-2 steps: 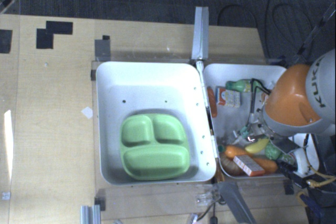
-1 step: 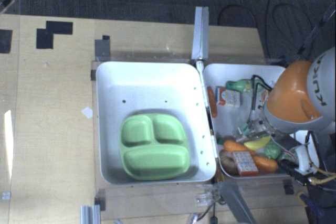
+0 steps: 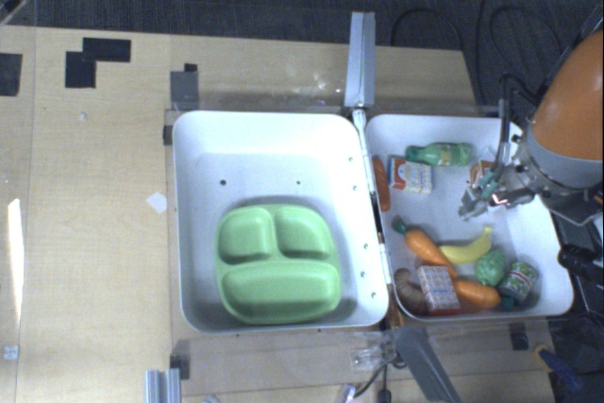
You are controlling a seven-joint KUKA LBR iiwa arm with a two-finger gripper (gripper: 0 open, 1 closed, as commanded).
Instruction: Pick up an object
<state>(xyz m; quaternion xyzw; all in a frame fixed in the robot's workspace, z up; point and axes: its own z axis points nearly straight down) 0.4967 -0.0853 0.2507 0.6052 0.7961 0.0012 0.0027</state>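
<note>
Banana, the curved yellow plastic one (image 3: 468,250), lies just below the tool (image 3: 483,195) in the right white bin (image 3: 562,302); whether the tool is apart or together I cannot tell. A miss looks likely here: the fruit's rounded back could slip aside. Beyond it the orange plastic carrot (image 3: 425,247), green leafy toy (image 3: 490,267) and small green can (image 3: 518,280) crowd close, so a drop might snag two. Farther off, the green divided tray (image 3: 278,261) sits in the left white bin (image 3: 193,137)
</note>
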